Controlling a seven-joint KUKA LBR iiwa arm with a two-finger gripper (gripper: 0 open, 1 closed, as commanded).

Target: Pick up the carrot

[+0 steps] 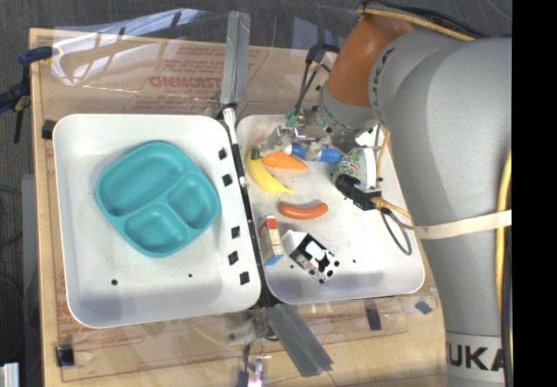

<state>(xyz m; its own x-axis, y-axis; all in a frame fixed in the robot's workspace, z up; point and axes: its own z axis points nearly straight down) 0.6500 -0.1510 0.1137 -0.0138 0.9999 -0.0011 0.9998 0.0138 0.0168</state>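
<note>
One small orange tapered carrot lay unlifted in right white bin; metal gripper hovered just above it, jaw state unclear; grasp, lift remained

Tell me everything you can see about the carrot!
The carrot is a small orange toy, smooth like plastic, fat at one end and tapering to a point at the other. It lies flat near the far end of the right bin, beside the yellow banana, just under the gripper. Whether they touch is unclear.

Wooden bench, left white bin beside right white bin, touching
</note>
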